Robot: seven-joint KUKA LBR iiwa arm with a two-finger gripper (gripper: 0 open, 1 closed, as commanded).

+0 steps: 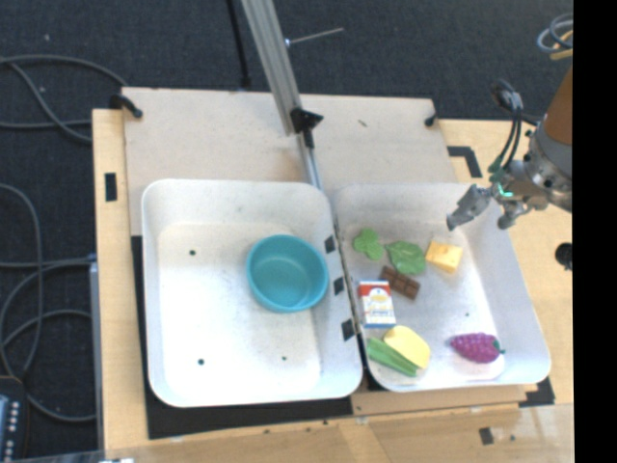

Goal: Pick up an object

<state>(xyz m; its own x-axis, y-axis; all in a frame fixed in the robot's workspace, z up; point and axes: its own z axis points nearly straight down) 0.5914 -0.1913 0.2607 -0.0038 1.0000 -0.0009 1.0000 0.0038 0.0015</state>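
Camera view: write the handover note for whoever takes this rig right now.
Gripper: open, holding nothing, raised over the upper right part of the right bin.
Right bin contents: yellow cheese wedge, two green leafy pieces, brown chocolate bar, small red and white carton, yellow and green corn piece, purple grapes.
Left bin: a blue bowl.
Done: nothing picked up yet.
Left: come down on one object, shut the fingers on it and lift. The cheese wedge lies nearest the gripper, so it is probably the easiest choice.
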